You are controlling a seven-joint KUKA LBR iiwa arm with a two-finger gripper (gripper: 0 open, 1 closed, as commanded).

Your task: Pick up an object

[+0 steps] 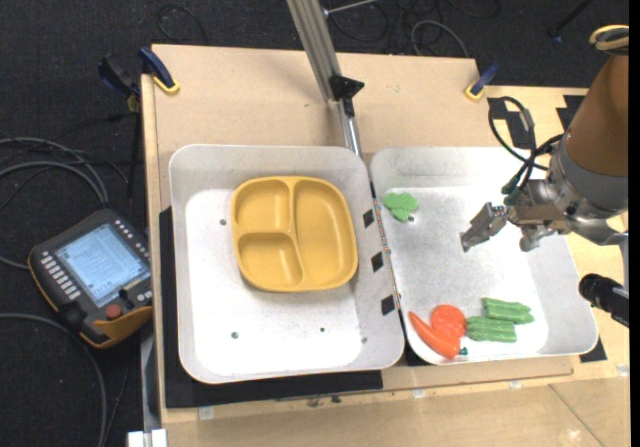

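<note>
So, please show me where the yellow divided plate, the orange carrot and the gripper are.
yellow divided plate (295,234): camera view, on its central divider.
orange carrot (430,333): camera view, middle of its body.
gripper (497,228): camera view, midway between its fingertips.

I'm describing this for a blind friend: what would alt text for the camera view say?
A robot arm's end effector hovers over the right white bin, which contains a green leaf toy, a tomato, a carrot and green pods. The left bin bears a yellow divided plate.
</note>
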